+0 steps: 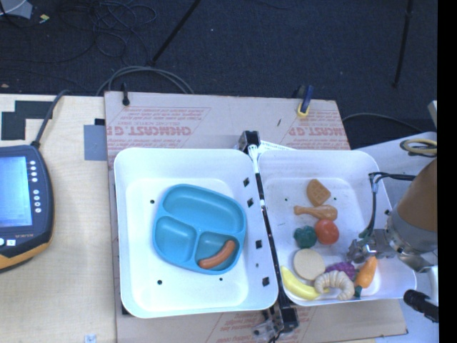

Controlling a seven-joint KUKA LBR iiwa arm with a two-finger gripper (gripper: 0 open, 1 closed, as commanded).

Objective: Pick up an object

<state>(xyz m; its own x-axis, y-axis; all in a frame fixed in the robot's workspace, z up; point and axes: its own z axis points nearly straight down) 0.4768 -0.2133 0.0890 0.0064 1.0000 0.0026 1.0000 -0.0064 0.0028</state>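
Lying mirrored under two white bins (pixel 136 191), "CHEMCAST GP" cardboard (pixel 164 123), gripper (pixel 364 249) near carrot (pixel 367 271), grip unclear.

Cardboard sheet (pixel 214 123) reads "CHEMCRZT G.P.", upside down.

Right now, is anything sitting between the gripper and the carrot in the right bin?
Nothing visible does. The gripper is at the right bin's right side, with the carrot just below it; the purple grapes lie beside the carrot.

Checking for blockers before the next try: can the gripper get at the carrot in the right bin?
Probably yes. The gripper sits just beside the carrot, and nothing lies on top of it; only the purple grapes crowd one side.
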